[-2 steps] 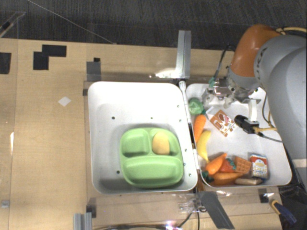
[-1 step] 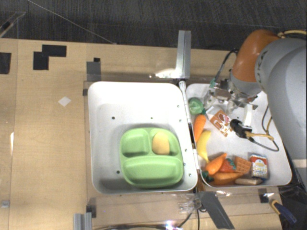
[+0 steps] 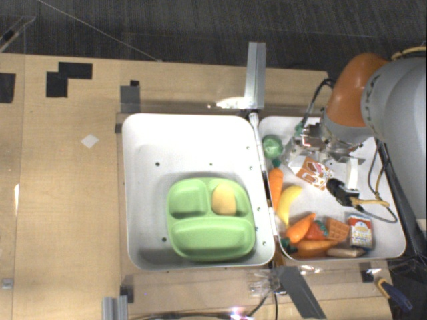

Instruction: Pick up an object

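Along the right bin's (image 3: 393, 245) near edge lie a brown stick (image 3: 345, 252), a small carton (image 3: 360, 232) at the near right corner, a waffle piece (image 3: 335, 230) just left of it, and an orange carrot (image 3: 299, 229) tilted toward the near left corner. A banana (image 3: 287, 202) stands just beyond the carrot, beside a second carrot (image 3: 275, 182) that runs along the bin's left wall. In the left bin (image 3: 143, 179), a green tray (image 3: 207, 235) sits at the near right part, with a yellow fruit (image 3: 225, 199) in its far right compartment. Farther back in the right bin, a snack packet (image 3: 313, 173) lies near the middle, and a green cup (image 3: 271, 145) rests at the far left corner. The gripper (image 3: 313, 147) hangs over the bin's far half, just above the packet; how wide it stands, and whether it has anything, I cannot tell.
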You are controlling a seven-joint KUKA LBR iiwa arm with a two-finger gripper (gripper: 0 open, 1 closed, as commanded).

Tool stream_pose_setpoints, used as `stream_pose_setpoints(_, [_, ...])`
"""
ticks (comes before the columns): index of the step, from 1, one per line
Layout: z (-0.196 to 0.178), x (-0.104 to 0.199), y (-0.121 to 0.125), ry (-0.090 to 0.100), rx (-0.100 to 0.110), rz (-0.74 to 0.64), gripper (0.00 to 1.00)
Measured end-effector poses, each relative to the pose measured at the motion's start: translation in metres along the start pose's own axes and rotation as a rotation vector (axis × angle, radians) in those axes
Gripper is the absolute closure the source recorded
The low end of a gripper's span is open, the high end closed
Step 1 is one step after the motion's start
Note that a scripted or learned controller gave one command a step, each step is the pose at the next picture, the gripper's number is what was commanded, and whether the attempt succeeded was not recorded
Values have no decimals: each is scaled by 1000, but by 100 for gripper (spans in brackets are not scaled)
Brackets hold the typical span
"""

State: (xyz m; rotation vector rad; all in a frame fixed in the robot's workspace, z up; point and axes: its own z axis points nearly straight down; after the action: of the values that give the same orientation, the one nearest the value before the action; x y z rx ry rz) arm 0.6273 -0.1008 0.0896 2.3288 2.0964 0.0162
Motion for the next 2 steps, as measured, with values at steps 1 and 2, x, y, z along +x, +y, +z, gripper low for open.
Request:
stream_pose_setpoints(1, [-47,9,-17,0,10,-33,0])
stream_pose_setpoints(2, [0,-50,0,-3,0,20,0])
